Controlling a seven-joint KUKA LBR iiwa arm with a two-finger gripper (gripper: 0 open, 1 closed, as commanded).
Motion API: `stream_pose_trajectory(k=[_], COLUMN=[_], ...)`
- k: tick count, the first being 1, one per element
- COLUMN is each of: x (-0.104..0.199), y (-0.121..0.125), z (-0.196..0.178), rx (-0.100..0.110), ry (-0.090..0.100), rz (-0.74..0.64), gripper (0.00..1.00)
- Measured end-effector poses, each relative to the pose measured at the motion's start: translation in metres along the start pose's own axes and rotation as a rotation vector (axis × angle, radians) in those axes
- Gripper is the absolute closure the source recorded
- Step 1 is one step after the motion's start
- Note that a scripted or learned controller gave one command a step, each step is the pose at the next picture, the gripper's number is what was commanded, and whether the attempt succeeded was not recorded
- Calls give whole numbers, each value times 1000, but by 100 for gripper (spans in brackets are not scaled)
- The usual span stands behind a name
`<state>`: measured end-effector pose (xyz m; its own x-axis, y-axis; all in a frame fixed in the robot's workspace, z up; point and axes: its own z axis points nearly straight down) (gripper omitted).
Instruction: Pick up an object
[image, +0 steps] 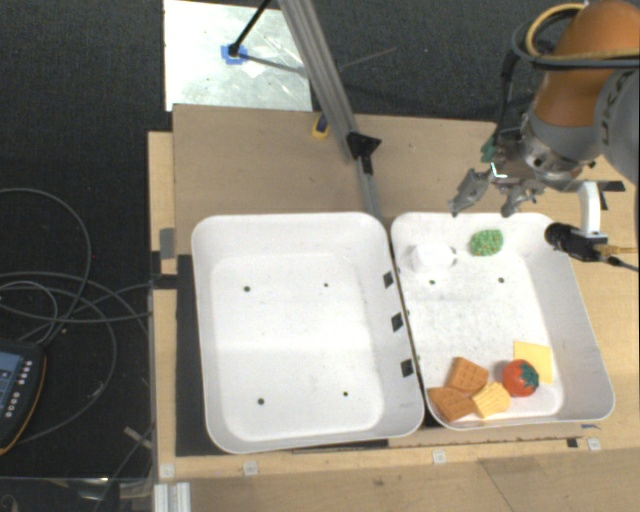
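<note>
**Gripper above rt bin's far rim, fingers apart, nothing held**

Arm comes in from rt side of view; orange band visible above wrist. Gripper (488, 201) sits over the far edge of the rt bin (575, 290), pointing down. Two fingers (466, 194) splayed well apart, gap btwn them bare – no obj clamped.

Objs relative to fingers:
- Green round bumpy piece (487, 242) – just below the fingertips in view, closest obj, roughly under the gap. Not touching either finger as far as can be told.
- White round piece (434, 256) – below and to the left of the left-hand finger in view, near the green one but apart from it. Low contrast vs bin floor, shape hard to make out.
- Cluster at near end of rt bin, well apart from fingers: two orange waffle-like pieces (466, 376), a smaller yellow-orange waffle square (491, 399), red tomato-like piece w/ green top (520, 378), yellow wedge (533, 357). Waffles touch each other; tomato sits btwn waffle square and wedge, touching or nearly.

Left bin (290, 330) is far left of the fingers, clipped to rt bin along shared edge by black clips (397, 321).
</note>
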<state>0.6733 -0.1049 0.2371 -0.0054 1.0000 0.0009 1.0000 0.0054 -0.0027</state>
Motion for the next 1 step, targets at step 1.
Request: stream_pose_trajectory(k=[1], x=[0], y=[1], z=[-3], rx=[-4], ry=[-2], rz=[-1], gripper=[0])
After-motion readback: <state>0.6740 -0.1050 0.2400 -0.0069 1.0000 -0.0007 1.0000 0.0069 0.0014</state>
